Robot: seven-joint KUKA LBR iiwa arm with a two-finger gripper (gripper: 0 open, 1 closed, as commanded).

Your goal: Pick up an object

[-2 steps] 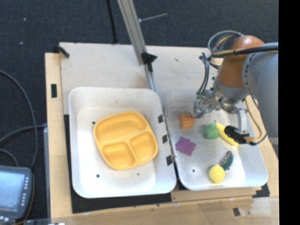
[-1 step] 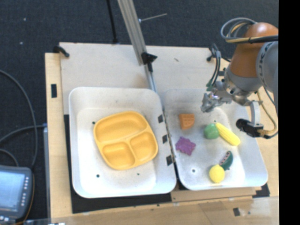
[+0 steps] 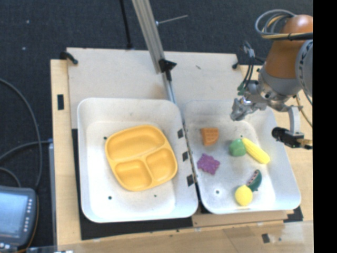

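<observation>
Camera view: pincer (image 3: 241,111) hovers above green toy (image 3: 237,148), apart.

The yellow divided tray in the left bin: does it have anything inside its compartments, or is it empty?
Empty. The yellow divided tray shows bare yellow bottoms in all three compartments; the toy pieces lie in the right bin.

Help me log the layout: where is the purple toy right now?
The purple toy lies in the right bin, near its left wall, just below the orange piece and left of the green toy.
</observation>
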